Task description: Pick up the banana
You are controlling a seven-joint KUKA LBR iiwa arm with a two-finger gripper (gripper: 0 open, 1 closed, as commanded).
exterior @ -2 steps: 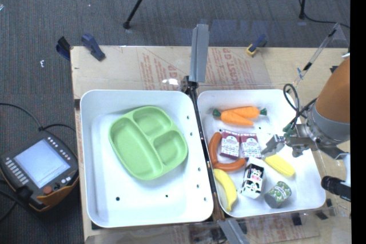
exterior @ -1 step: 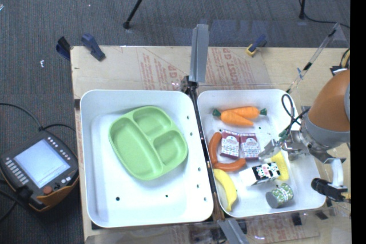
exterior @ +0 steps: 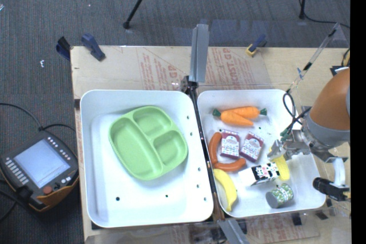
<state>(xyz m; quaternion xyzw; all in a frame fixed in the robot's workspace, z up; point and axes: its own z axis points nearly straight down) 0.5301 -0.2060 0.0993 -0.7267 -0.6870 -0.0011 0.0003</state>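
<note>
The yellow banana (exterior: 226, 188) lies in the right bin (exterior: 240, 94), in its front left corner, beside the wall that divides the two bins. My gripper (exterior: 282, 149) hangs over the right part of that bin, well to the right of the banana and farther back. It is just above a small yellow item (exterior: 282, 168) and a black-and-white box (exterior: 262, 173). Nothing shows between the gripper and the banana but those items.
The right bin also holds two carrots (exterior: 240, 116), a curved red sausage (exterior: 218, 157), two small red boxes (exterior: 241, 146) and a green can (exterior: 280, 195). In the left bin (exterior: 97, 111) lies a green divided plate (exterior: 148, 142). The arm's orange band (exterior: 334, 101) is at the right edge.
</note>
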